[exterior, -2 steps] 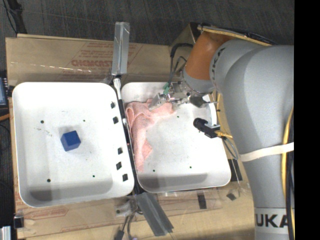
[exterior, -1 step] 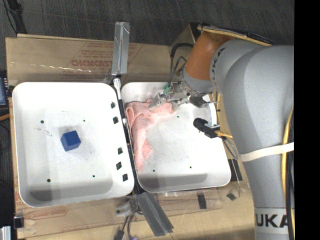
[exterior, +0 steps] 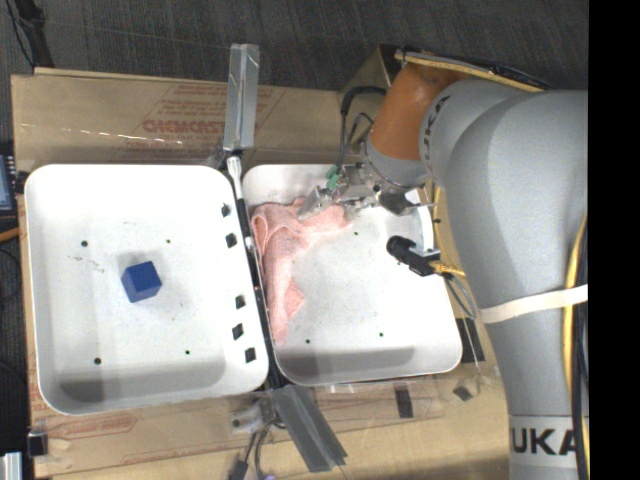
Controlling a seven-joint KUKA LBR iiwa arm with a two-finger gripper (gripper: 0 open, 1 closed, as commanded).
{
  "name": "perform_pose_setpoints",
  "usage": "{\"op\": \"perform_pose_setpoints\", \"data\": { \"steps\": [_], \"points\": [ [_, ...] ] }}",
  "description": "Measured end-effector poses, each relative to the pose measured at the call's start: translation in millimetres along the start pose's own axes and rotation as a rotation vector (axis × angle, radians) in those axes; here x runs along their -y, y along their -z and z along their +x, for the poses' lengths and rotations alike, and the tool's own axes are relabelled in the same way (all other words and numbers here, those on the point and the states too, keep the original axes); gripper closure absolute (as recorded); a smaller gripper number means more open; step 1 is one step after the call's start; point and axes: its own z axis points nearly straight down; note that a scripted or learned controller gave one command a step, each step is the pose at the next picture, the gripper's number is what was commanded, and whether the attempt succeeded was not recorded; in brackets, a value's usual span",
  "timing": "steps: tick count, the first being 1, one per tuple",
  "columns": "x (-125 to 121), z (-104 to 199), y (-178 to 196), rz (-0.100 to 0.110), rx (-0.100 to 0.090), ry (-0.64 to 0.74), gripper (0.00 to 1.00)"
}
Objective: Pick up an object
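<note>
The arm [exterior: 500, 198] reaches in from the right, and its tool [exterior: 342, 190] sits low over the back of the right bin [exterior: 400, 353], at the upper end of a pink cloth [exterior: 285, 258]. Whether the tool is spread or pinching the cloth cannot be told. The cloth lies crumpled along the right bin's left wall, stretching from the tool toward the front. A blue cube [exterior: 141, 280] rests alone on the floor of the left bin [exterior: 60, 388], well apart from the tool. Both bins stand on a cardboard-covered tabletop [exterior: 120, 113].
</note>
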Motion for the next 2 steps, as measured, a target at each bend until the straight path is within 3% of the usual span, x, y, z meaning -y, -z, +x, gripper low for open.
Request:
{"op": "perform_pose_setpoints", "data": {
  "steps": [1,2],
  "points": [
    [-1,1,10,0.0,0.0,0.004,1.0],
    [-4,53,111,0.002,0.0,0.101,1.0]
  ]
}}
